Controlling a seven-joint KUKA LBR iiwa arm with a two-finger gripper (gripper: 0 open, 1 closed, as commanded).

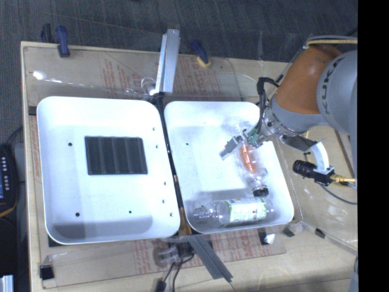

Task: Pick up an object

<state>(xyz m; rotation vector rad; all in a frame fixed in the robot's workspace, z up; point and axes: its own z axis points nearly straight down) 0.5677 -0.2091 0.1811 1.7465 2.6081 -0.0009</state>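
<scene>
In the right bin a clear plastic bottle with orange contents lies lengthwise near the right wall, its black cap toward the front. My gripper is low over the bottle's far end, reaching in from the right and touching or nearly touching it. A second clear bottle with a white and green label lies on its side along the bin's front wall. A flat black ribbed panel rests in the middle of the left bin.
A grey metal bar stands behind the gap between the bins. Blue clamps hold the bench's back edge. The grey and orange arm covers the right bin's far right corner.
</scene>
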